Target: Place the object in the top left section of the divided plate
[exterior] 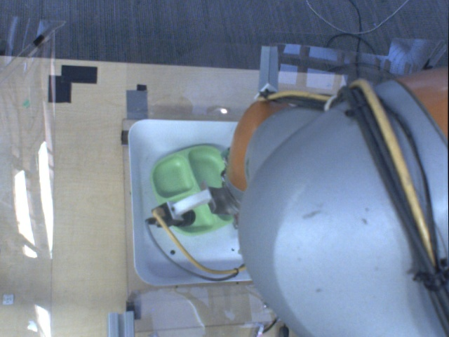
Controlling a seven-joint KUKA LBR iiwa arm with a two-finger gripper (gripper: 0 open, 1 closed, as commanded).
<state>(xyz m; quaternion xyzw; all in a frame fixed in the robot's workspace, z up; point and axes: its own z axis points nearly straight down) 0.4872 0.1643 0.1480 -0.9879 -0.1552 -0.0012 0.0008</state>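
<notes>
Overhanging smooth green lobed plate [172, 174] in shallow white bin [144, 251], gripper [216, 201] (grip state unclear)

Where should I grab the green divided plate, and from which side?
Probably the raised outer rim of the green divided plate, from above on the view's left: it lies flat in the white bin, and the arm covers its right side.

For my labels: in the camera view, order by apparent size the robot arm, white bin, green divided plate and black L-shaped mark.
1. robot arm, though it is nearest the camera
2. white bin, partly hidden by the arm
3. green divided plate, also partly hidden
4. black L-shaped mark
</notes>
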